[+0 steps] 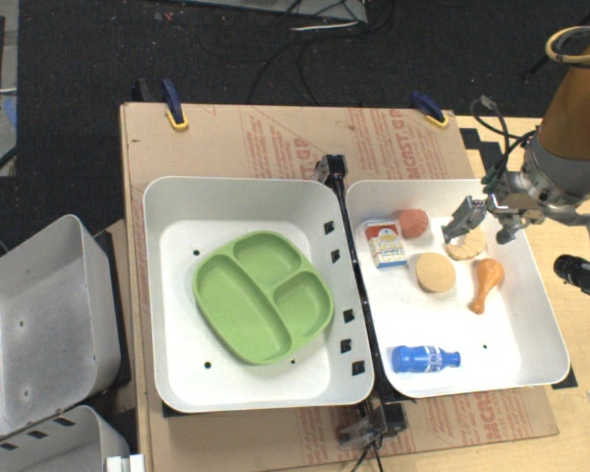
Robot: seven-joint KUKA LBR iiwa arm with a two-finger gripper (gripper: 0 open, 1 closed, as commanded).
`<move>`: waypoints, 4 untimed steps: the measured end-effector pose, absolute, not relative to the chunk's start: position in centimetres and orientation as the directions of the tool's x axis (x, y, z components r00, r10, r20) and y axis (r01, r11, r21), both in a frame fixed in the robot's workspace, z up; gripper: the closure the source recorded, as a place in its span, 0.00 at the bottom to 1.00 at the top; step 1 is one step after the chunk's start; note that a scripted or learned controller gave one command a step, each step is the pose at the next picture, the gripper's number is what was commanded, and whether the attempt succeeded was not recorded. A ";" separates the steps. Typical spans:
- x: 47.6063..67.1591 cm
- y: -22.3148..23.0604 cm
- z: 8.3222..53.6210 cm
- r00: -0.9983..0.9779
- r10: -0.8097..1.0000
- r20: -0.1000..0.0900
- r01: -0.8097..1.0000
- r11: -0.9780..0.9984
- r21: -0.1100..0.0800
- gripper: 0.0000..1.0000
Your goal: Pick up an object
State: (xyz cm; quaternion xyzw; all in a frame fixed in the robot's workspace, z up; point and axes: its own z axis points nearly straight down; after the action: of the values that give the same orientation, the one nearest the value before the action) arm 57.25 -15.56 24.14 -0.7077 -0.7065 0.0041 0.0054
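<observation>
We've got the tool (488, 221) hovering with fingers apart over the right bin (531, 362), just above a tan cookie (464, 248).

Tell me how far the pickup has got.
Done: the arm has reached over the right bin, and the gripper hangs with open fingers just above a tan biscuit. In hand: nothing; no object sits between the fingers. Left: lowering, closing and lifting. The bun, drumstick, blue bottle and small carton all lie in the bin.
</observation>
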 end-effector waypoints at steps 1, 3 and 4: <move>57.5 -15.5 24.9 -0.001 1.000 0.000 1.000 0.001 -0.001 0.00; 57.7 -16.5 13.1 0.001 1.000 0.001 1.000 -0.001 -0.006 0.00; 57.7 -16.4 8.9 0.001 1.000 0.001 1.000 -0.001 -0.004 0.00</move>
State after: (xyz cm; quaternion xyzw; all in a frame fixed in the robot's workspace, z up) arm 57.65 -16.36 8.95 -0.7074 -0.7068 0.0011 0.0016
